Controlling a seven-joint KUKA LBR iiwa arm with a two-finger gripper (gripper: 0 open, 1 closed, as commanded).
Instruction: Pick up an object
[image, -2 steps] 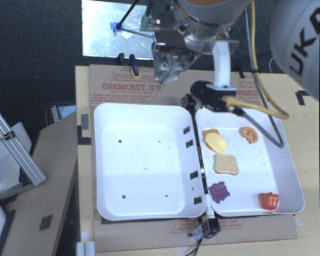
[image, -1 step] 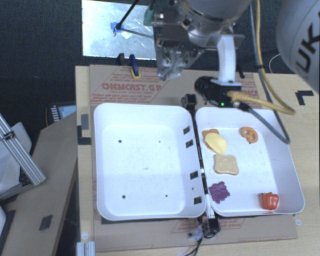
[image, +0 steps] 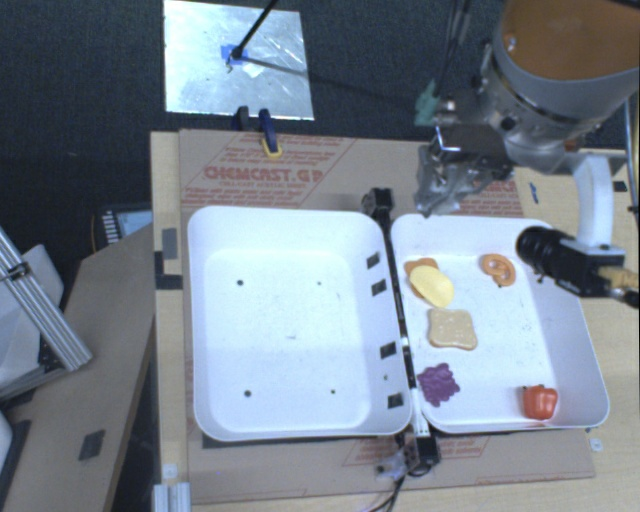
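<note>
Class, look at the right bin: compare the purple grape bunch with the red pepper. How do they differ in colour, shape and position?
Colour: the grape bunch is purple, the pepper red-orange. Shape: the grape bunch looks flat and lumpy-edged, the pepper rounded and blocky. Position: the grape bunch lies by the divider between the bins, the pepper at the right bin's near outer corner. Both are small toy foods lying apart from the gripper.

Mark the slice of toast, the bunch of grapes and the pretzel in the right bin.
slice of toast (image: 452, 329), camera view, on the middle of its top face.
bunch of grapes (image: 437, 383), camera view, on the middle of the purple cluster.
pretzel (image: 497, 268), camera view, on its looped body.
</note>
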